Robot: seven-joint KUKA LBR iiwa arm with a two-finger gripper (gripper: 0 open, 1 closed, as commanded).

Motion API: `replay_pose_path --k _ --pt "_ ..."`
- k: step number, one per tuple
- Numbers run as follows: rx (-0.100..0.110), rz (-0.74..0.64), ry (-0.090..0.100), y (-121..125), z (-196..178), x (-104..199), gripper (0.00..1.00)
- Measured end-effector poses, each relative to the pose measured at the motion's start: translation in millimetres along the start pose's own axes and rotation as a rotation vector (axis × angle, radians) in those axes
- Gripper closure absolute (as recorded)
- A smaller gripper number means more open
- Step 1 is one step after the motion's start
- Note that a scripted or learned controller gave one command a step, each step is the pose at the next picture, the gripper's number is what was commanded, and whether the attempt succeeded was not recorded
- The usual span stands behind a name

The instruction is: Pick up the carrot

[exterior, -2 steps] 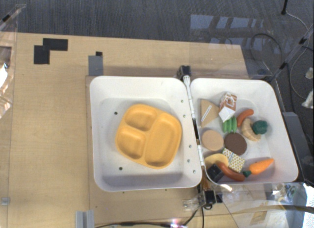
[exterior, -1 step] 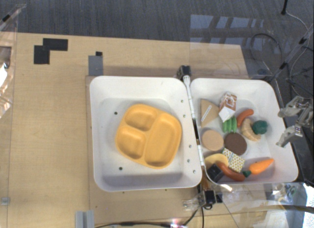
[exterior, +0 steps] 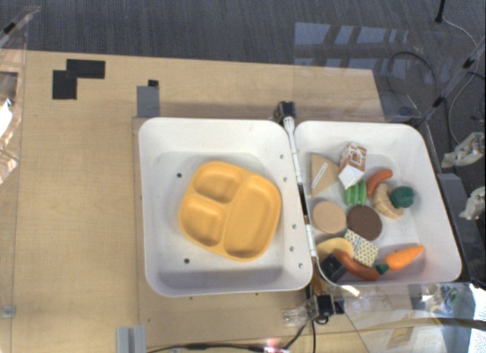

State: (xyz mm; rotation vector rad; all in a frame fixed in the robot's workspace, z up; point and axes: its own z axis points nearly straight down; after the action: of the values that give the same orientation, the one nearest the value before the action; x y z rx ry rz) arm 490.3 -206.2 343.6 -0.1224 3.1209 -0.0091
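Note:
An orange carrot (exterior: 402, 256) with a small green top lies near the front right corner of the right bin (exterior: 433, 192). Its green end points left, toward a red sausage (exterior: 357, 266) and a checkered piece (exterior: 362, 247).
The right bin also holds several toy foods: a tan wedge (exterior: 322, 172), a small carton (exterior: 352, 162), a second sausage (exterior: 378, 181), broccoli (exterior: 401, 196), a tan disc (exterior: 329, 217) and a brown disc (exterior: 364, 222). The left bin (exterior: 159, 215) holds a yellow compartment plate (exterior: 230, 210).

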Motion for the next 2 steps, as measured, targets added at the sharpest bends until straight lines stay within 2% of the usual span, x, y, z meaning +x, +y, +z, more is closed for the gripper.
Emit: replay_pose_path --k 1,2 --pt "-0.001 -0.076 0.002 -0.1 -18.5 -7.3 0.0" --pt "-0.001 -0.217 0.0 -0.8 -52.1 -13.5 0.0"
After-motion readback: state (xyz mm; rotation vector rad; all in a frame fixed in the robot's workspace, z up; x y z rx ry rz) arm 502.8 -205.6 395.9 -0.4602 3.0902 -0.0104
